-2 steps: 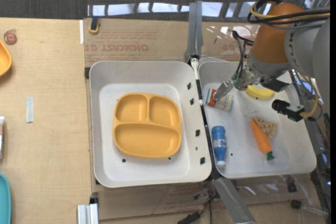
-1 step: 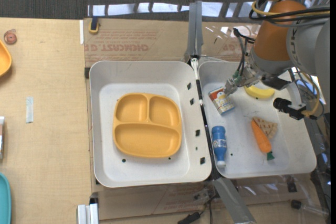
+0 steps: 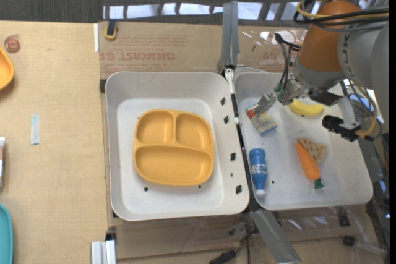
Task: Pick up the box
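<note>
Right, the box [image 3: 262,119] sits in the right bin [image 3: 346,195], upper-left part, close to the wall shared with the left bin [image 3: 117,151]. The hand [image 3: 279,94] hangs just up-right of the box, its tip about touching the box's top corner; whether it's released or clenched I cannot tell, and nothing shows between its tips. The box's long axis runs diagonally, from upper-left to lower-right. Going by this, the next move is a short drop down-left onto the box. Room: bin wall is near on the box's left, tight there. Banana [image 3: 306,108] lies just right of the box, beside the hand. Blue bottle [image 3: 257,171] lies below the box, apart from it. Carrot [image 3: 309,161] is lower-right, well apart. Orange divided plate [image 3: 174,147] is in the left bin.
</note>
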Controlling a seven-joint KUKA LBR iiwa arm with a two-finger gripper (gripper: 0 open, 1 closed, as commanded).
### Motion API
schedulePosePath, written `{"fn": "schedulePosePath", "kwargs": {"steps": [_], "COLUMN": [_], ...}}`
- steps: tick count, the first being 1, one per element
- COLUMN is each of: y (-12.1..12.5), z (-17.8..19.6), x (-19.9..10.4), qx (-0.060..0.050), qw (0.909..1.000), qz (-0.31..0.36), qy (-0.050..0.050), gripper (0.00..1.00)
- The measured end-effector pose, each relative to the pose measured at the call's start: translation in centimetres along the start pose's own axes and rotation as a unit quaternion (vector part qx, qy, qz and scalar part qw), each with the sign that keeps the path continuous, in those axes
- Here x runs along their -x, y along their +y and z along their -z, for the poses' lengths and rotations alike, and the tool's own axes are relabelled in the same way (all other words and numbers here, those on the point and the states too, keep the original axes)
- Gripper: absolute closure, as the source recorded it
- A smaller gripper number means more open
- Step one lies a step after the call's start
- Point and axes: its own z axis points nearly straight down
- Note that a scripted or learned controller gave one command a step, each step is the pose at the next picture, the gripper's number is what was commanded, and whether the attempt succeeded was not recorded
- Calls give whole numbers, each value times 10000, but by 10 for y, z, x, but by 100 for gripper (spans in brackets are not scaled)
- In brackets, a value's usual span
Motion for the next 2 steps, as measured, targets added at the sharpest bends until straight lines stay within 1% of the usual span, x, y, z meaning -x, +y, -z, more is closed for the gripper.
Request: {"fn": "schedulePosePath", "kwargs": {"steps": [1, 2], "y": [-20, -19], "z": [-11, 0], "x": [-1, 1], "qx": [-13, 5], "qw": [9998, 9998], "qz": [-193, -205], "qy": [12, -1], "gripper": [0, 100]}}
